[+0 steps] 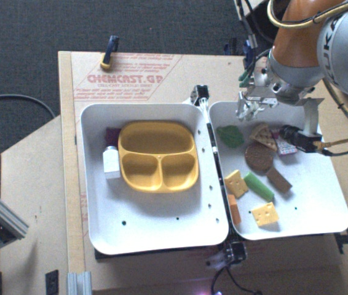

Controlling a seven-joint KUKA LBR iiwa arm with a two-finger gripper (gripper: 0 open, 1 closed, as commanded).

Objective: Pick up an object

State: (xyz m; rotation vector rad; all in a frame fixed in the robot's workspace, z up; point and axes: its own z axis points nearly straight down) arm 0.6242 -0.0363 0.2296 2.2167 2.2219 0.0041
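1. Camera view has the gripper (pixel 248 110) hanging over the far left corner of the right bin (pixel 321 217), nothing between its fingers; can't tell if they're spread or pressed together.
2. Closest grab candidate is the green leaf piece (pixel 230 136), just near of it, not touching.
3. Round brown cookie (pixel 259 157), green pickle (pixel 259 186) and cheese cubes (pixel 265 214) lie further toward the near side.
4. Left bin (pixel 155 226) holds a yellow divided tray (pixel 158 156) with a small white bottle (pixel 111 162) beside it.

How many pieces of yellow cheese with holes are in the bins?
2, both in the right bin. One cheese piece lies near the bin's left wall, beside the green stick. The other cheese piece lies near the front edge. Others could be hidden under the arm.
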